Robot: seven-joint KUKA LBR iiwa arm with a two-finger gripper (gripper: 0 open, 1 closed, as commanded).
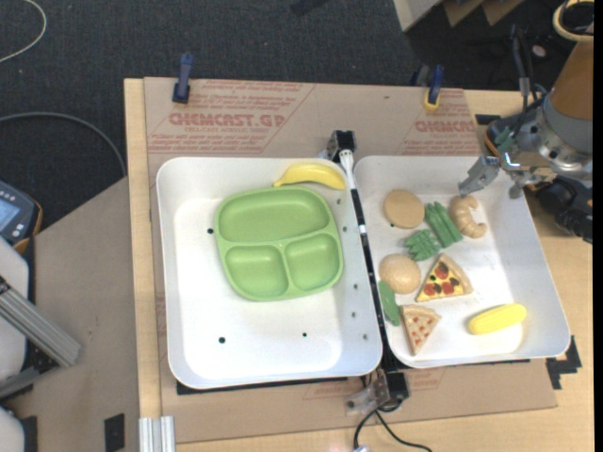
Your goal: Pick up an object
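Hand hangs at the upper right of the frame, over the top edge of the right bin, with nothing between its fingers; whether they are spread or closed I cannot tell from this slant. The pick looks not yet begun: every item lies flat in a bin and nothing is lifted.

Nearest the hand, just below it, is a tan croissant, curled and small, which is my guess for the target (the task names no particular object). It lies touching or just beside a green bean-like piece, with a round beige bun to its left. Lower down are a second bun, two pizza slices, and a yellow piece near the lower right corner.

The left bin holds a green divided plate, and a banana rests at its upper rim.

Descent, closing and lift all remain.
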